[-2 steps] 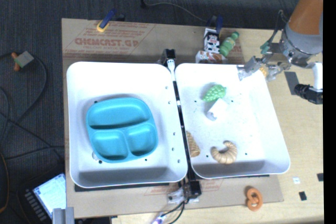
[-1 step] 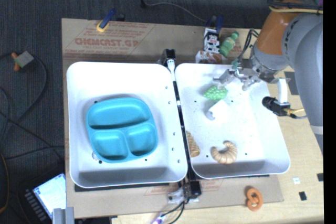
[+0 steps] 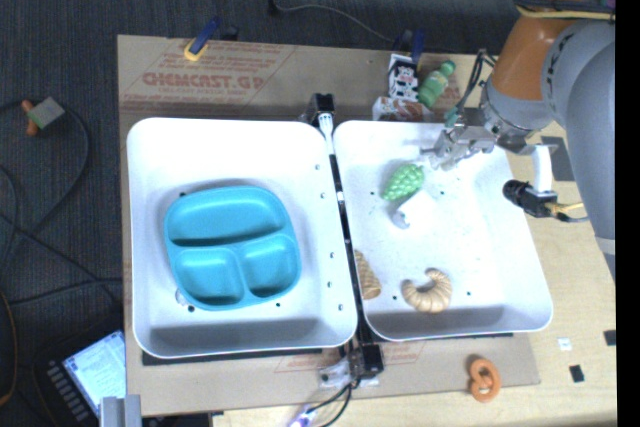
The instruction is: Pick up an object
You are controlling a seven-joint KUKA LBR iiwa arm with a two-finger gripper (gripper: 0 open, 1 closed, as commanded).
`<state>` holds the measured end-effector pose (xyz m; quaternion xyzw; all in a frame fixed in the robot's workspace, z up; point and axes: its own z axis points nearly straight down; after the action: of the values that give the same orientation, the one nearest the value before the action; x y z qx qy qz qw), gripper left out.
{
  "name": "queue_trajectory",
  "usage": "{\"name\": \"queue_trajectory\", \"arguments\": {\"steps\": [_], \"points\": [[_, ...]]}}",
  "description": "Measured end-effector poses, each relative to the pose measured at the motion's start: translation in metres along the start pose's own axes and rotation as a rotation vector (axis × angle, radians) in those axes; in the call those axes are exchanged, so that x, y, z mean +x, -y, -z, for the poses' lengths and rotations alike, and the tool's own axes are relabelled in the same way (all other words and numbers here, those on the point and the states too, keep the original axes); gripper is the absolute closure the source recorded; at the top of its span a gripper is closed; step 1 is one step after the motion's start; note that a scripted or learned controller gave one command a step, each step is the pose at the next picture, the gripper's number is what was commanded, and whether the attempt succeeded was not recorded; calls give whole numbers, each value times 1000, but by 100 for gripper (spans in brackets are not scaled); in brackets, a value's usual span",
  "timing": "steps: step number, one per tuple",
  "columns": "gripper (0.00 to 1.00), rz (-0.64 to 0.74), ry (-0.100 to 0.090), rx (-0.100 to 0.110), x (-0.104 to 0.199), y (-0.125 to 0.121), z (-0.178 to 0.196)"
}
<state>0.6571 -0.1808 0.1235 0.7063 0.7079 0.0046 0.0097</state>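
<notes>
My gripper [image 3: 447,151] hangs over the upper right part of the right bin [image 3: 520,255], with the grey arm and its orange band [image 3: 525,65] reaching in from the right. A bunch of green toy grapes [image 3: 404,181] lies just left of and below the gripper, apart from it, with a small pale piece [image 3: 401,216] beneath it. A tan croissant [image 3: 428,290] rests near the bin's front wall. A brown pastry [image 3: 366,279] sits against the bin's left wall. I see nothing between the gripper and any object.
The left bin [image 3: 150,155] holds a blue divided tray [image 3: 232,243]. Behind the right bin stand a small printed box [image 3: 401,81] and a green toy [image 3: 436,85]. An orange ring [image 3: 484,377] lies on the bench in front. Blue clamps [image 3: 203,38] grip the back edge.
</notes>
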Motion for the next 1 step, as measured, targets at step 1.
{"name": "queue_trajectory", "arguments": {"steps": [1], "points": [[0,0,0,1,0,0,0]]}}
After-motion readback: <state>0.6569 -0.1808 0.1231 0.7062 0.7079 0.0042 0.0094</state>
